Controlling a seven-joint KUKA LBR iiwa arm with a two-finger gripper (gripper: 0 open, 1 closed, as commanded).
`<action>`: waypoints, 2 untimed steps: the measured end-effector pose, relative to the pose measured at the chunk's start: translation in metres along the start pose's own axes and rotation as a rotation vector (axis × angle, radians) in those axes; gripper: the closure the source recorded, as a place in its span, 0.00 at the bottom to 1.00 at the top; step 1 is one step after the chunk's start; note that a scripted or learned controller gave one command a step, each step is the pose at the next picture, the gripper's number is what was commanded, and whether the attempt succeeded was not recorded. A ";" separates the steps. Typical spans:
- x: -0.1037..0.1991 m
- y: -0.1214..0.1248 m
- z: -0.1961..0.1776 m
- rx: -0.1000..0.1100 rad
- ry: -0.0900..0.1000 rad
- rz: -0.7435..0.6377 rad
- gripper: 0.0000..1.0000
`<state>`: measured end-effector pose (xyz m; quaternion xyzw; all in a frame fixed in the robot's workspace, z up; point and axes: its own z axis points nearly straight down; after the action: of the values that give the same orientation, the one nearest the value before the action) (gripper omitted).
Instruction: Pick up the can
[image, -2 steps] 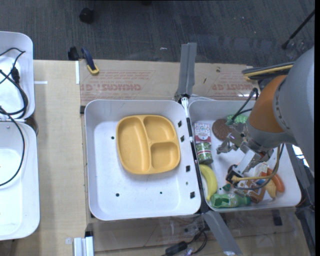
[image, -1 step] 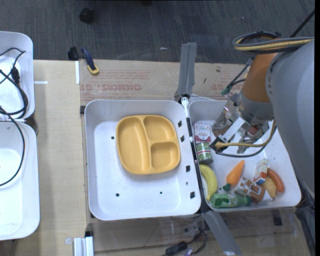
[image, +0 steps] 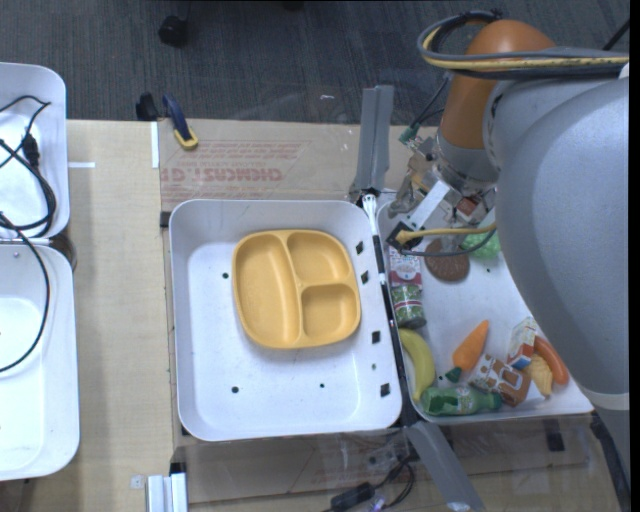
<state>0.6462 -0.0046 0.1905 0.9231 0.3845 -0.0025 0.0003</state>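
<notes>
Grey arm (image: 572, 220) slants down over right bin (image: 458, 302), near the can (image: 407, 291).

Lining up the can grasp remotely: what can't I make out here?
Camera view:
- can: label too small to read.
- right bin: its right side is covered by the arm.
- green item: mostly behind the arm.

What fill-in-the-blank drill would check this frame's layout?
1. The yellow plate has ____ compartments.
2. It lies in the view's ____ bin.
3. Just below the can in the view lies a yellow ____.
Missing words: three; left; banana.
</notes>
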 end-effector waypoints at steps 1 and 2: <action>0.000 0.000 -0.008 0.001 -0.005 -0.005 1.00; -0.001 0.000 -0.007 0.002 -0.005 -0.004 0.00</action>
<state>0.6457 -0.0048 0.1977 0.9224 0.3863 -0.0052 0.0004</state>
